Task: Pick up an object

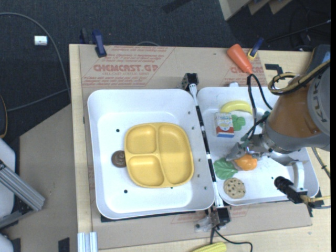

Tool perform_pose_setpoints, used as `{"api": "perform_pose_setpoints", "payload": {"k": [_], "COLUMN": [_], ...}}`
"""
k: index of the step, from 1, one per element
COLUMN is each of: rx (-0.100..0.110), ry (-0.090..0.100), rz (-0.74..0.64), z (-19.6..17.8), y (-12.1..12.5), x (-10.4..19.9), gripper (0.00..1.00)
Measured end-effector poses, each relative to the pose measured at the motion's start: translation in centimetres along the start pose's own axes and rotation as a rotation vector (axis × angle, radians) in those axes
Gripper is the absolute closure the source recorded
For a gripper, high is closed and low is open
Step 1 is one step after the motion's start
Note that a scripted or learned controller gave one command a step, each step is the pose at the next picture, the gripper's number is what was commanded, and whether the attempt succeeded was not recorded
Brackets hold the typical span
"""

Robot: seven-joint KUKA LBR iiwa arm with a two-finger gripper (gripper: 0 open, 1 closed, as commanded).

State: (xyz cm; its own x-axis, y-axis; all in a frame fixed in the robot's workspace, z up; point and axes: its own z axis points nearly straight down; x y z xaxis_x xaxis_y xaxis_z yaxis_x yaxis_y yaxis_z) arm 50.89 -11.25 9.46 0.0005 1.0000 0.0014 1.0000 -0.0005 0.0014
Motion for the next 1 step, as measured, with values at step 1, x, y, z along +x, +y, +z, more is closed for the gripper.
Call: {"api": "perform_pose_setpoints", "payload": {"k": [1], "rx": [0.000], "ry": [0.000], "rz": [-0.002], "z": [-9.01], "y": [4.03], "x": [10.20], "gripper": [1.00]}}
